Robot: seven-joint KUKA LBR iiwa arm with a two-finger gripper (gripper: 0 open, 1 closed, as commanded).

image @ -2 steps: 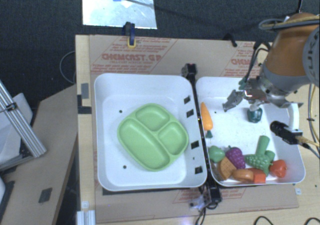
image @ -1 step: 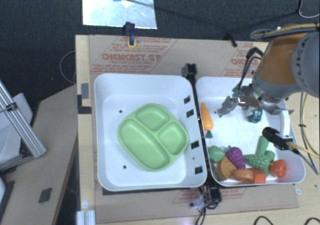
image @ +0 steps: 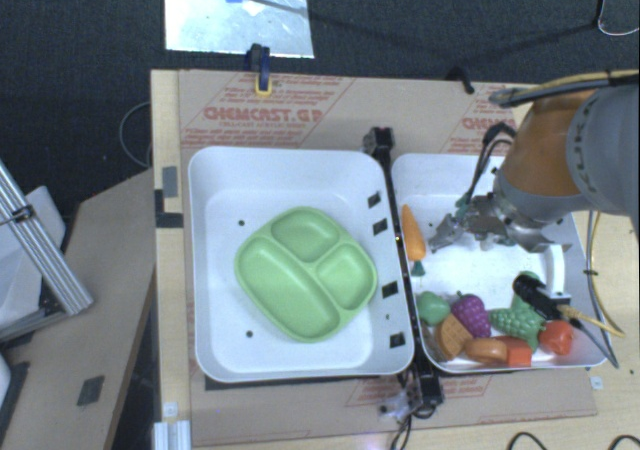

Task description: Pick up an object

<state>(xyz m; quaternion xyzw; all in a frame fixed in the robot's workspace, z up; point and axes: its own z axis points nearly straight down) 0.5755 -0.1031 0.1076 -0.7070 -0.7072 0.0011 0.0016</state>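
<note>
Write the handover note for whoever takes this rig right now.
End effector: low over the right white bin, near the orange toy carrot by its left wall; nothing seen between its fingers.
Things: purple toy grapes, green toy vegetables and red-orange toy pieces heaped along that bin's near edge. Green three-compartment plastic plate sits in the left white bin.
Done: nothing lifted.
Left: grasp and raise one object.

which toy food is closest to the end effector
The carrot, lying alone by the right bin's left wall, just left of the end effector; the rest cluster at the front.
</note>
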